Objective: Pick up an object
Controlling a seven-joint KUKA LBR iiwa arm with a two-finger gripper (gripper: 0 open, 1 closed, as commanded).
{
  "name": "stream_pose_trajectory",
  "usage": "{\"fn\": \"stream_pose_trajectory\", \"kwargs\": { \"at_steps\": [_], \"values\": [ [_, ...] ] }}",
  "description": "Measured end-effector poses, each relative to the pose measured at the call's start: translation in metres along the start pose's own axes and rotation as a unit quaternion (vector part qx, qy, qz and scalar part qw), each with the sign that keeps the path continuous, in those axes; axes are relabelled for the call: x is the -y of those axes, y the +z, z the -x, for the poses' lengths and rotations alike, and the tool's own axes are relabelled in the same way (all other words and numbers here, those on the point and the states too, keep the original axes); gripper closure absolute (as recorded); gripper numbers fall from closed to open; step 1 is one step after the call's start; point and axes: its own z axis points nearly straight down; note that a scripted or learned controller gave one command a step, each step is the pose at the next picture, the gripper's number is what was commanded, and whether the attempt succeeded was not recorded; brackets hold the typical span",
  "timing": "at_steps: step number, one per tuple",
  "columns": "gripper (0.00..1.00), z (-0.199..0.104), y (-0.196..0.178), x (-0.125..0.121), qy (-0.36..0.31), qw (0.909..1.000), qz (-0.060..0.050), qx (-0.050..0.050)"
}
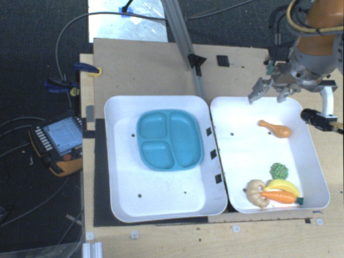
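Near cluster: 4 toy foods packed in the near right corner of the right bin (236, 144): a carrot (279, 196), a banana (284, 186), a tan knobbly piece (257, 192) (identity unclear, possibly ginger) and a green broccoli floret (278, 170). The carrot, banana and tan piece are touching; the broccoli sits just beside the banana.

Mid bin: a drumstick (275, 128) lies alone on the bin floor, well apart from the cluster, with open floor on every side.

Left bin (121, 160): holds 1 blue divided plate (170, 139) with 3 compartments, nothing in them.

Far edge: the gripper (270, 93) hangs at the far rim of the right bin, its 2 fingers spread apart with nothing between them.

Task item: judged to be the drumstick, being nearest the gripper and free standing.

Risk 1: a descent from the present position could strike the far rim, since the fingers sit right over it.

Risk 2: the drumstick is tapered and rounded; a closure across the thin end may squeeze it out sideways.

Risk 3: a try at the corner cluster would likely jam against the bin walls or drag neighbours.

Room: broad bare floor left of and nearer than the drumstick; tight at the near right corner.
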Motion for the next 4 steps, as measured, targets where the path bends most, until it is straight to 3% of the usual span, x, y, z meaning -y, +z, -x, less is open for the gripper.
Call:
{"fn": "stream_pose_trajectory", "kwargs": {
  "at_steps": [3,4],
  "values": [
    [0.0,0.0,0.144,-0.01,-0.001,1.0,0.0,0.001],
    [1.0,0.0,0.131,-0.011,-0.002,1.0,0.001,0.001]
  ]
}}
